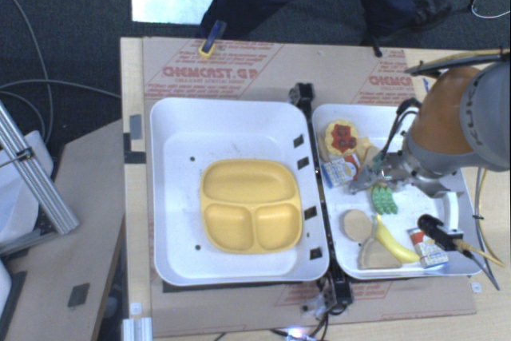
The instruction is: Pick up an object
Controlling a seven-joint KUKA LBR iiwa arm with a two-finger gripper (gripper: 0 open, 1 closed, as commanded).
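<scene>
— Where's the gripper [369,178] now?

— Low in the right bin [457,267], reaching in from my screen's right. I can't tell from here how it is set, and nothing shows as held.

— What's within reach?

— A green toy [385,200] just below the tip, seemingly touching it. A small printed carton [339,170] just to its left, and a slice with red topping [342,137] up and left. A banana [394,244] and a round beige piece [358,225] lie below it.

— And the yellow tray [250,205]?

— Well off to the left, in the other bin [172,172].

— So which step?

— I'd judge the approach, right before a grasp. Next I'd want it settled squarely over the green toy, then closed and lifted straight up.
</scene>
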